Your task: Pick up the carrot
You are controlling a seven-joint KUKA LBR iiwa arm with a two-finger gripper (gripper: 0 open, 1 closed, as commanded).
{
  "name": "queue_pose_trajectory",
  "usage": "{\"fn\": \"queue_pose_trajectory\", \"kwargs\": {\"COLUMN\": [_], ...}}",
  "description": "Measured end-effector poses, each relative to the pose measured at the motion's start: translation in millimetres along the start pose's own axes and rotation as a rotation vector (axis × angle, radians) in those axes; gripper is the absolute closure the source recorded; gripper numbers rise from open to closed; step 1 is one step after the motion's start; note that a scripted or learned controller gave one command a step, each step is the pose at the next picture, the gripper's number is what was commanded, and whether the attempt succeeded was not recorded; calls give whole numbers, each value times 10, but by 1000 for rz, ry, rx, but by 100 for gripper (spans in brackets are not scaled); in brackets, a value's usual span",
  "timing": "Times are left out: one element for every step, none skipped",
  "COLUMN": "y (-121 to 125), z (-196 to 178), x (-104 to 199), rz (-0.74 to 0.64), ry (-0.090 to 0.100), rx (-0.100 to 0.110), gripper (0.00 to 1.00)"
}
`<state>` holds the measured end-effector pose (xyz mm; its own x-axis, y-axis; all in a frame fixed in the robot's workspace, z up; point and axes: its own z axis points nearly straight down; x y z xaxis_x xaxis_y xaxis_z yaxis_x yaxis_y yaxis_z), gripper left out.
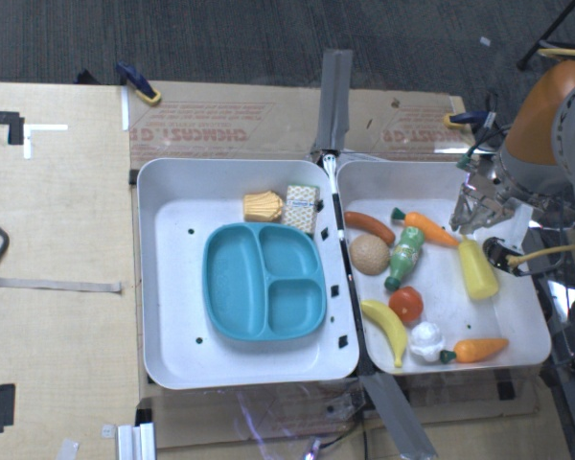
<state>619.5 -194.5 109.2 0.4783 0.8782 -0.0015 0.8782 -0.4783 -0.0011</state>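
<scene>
2 carrots point(429, 228) point(479, 350), 2 bins point(163, 286) point(527, 348), 1 banana point(387, 328), 1 tomato point(406, 304).

Left bin point(163, 286): blue divided plate point(265, 283), yellow item, small box. Right bin point(517, 348): sausage point(369, 225), green bottle point(403, 255), tomato point(405, 304), banana point(387, 327).

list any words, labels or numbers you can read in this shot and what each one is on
Red print on the cardboard sheet behind the bins: it appears mirrored or upside down, and too blurred to quote with confidence.
Blue label on the small snack packet in the left bin: too small to read.
Green bottle in the right bin: label too small to read.
No other text is legible.
</scene>
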Motion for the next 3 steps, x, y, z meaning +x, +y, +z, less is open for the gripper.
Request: {"fn": "queue_pose_trajectory", "kwargs": {"y": [-738, -724, -55], "z": [172, 164, 172], "x": [492, 468, 343], "rz": [-6, -3, 91], "ry": [1, -1, -4], "rx": [0, -4, 17], "gripper": [100, 0, 0]}}
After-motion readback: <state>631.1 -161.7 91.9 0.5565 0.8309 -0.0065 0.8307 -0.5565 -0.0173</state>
